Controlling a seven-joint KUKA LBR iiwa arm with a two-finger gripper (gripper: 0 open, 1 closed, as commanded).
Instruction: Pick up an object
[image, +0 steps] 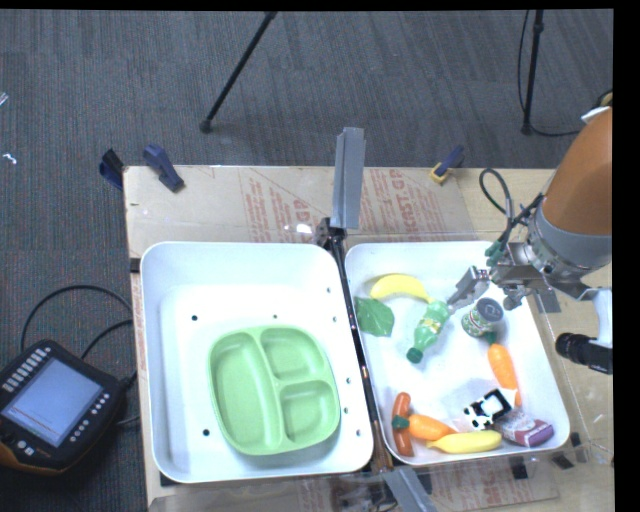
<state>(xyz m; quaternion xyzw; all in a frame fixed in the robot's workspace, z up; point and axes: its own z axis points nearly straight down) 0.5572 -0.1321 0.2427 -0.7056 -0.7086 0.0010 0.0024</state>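
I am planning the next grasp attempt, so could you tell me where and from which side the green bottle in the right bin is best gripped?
Probably at its body, from above. The green bottle lies flat and slanted, cap toward the lower left, so fingers closing across its width should fit. The green leaf and the banana lie close on its left, and the gripper hangs just right of it.

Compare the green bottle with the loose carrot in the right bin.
The green bottle is green and slants from upper right to lower left near the bin's middle; the carrot is orange and lies nearly straight up the view by the right wall. The bottle narrows to a capped neck, while the carrot tapers smoothly. The bottle looks somewhat longer. Both lie flat in the right bin, below the gripper.
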